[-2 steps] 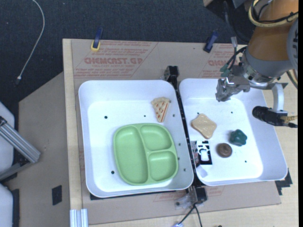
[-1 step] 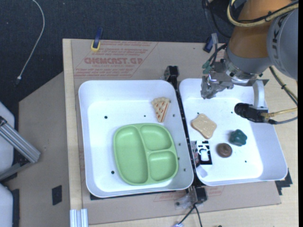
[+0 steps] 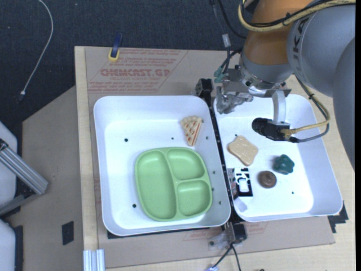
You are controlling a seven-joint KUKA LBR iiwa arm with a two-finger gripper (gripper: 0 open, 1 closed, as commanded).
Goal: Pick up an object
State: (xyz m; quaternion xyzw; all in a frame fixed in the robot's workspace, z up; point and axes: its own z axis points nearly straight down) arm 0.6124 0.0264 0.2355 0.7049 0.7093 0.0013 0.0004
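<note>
Three small things are seen below the gripper [image 3: 228, 101] in the right bin [image 3: 316, 205]; the bread [image 3: 242, 149] lies nearest, straight beneath. Nothing is seen held; whether the grip is closed cannot be told.

tan bread slice [image 3: 242, 149], perhaps toast, flat, right bin [image 3: 316, 202]
</note>
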